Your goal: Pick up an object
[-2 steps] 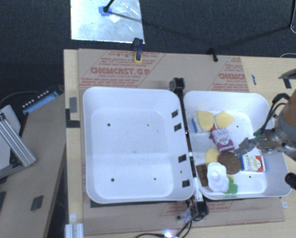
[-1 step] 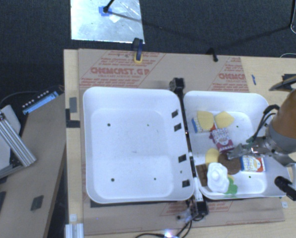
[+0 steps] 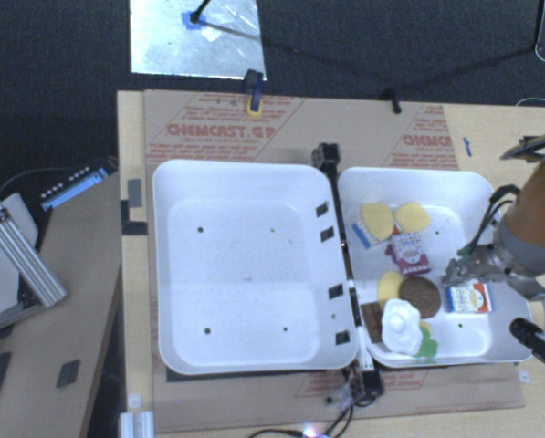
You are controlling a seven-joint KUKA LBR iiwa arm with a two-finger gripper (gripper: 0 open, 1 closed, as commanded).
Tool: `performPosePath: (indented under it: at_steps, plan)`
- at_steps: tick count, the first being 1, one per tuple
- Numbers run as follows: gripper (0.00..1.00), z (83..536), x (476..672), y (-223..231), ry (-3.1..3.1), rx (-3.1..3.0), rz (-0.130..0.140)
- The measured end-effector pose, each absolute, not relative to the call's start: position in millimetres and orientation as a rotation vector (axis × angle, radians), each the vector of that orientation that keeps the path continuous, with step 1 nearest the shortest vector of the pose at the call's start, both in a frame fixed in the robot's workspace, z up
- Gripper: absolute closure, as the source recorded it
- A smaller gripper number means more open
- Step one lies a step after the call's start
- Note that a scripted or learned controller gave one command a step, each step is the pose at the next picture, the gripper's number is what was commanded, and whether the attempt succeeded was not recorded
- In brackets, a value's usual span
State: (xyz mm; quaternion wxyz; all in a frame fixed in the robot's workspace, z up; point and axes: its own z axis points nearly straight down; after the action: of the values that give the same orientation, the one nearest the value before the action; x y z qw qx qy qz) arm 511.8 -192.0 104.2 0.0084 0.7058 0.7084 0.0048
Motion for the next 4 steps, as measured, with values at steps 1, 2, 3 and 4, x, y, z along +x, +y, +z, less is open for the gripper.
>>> performPosePath:
  at_steps: [1,2,3,4]
  plan:
    - [1.0,183,505.7,-126,2.228,2.211,0.005]
    - [1.0,199,496.6,-73,2.231,2.211,0.004]
    - [1.0,183,495.6,73,2.246,2.204,0.006]
    - [1.0,243,570.0,144,2.231,2.204,0.019]
